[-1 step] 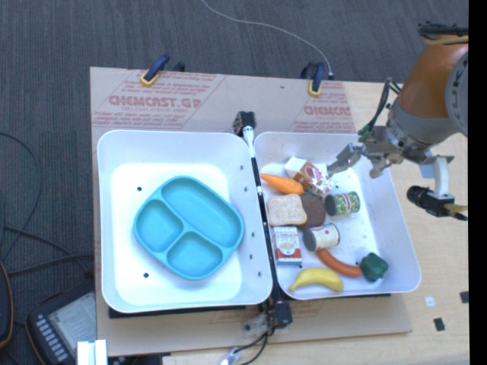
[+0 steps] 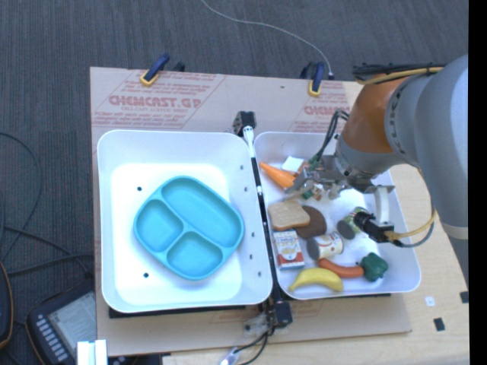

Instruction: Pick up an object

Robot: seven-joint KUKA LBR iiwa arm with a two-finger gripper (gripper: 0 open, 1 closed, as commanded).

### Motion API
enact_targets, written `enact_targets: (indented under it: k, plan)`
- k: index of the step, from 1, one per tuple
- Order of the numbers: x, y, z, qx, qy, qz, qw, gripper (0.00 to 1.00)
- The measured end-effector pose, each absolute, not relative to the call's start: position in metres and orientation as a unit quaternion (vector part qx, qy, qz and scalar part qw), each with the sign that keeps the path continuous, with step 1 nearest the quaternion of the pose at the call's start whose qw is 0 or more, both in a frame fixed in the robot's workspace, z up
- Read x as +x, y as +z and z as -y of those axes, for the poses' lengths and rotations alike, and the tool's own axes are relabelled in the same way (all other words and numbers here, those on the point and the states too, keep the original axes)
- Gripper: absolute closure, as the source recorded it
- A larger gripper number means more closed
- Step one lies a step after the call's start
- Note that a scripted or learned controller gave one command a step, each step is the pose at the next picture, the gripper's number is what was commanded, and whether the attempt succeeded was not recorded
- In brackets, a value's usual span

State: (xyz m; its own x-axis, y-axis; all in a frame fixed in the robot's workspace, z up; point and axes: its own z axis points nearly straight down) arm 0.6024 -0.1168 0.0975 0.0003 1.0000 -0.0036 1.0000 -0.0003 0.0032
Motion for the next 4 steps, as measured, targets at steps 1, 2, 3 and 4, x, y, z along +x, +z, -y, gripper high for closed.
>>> enact_targets:
  k: [1,2,3,4]
  plan:
    - [0.601,0.107,0.117,0.707,-0.0027,-0.707,-0.001,1.00]
    - [0.601,0.107,0.117,0.707,-0.0027,-0.707,-0.001,0.00]
    - [0.564,0.088,0.110,0.707,0.0025,-0.707,0.005,0.00]
    - [0.564,0.099,0.111,0.707,0.0026,-0.707,0.006,1.00]
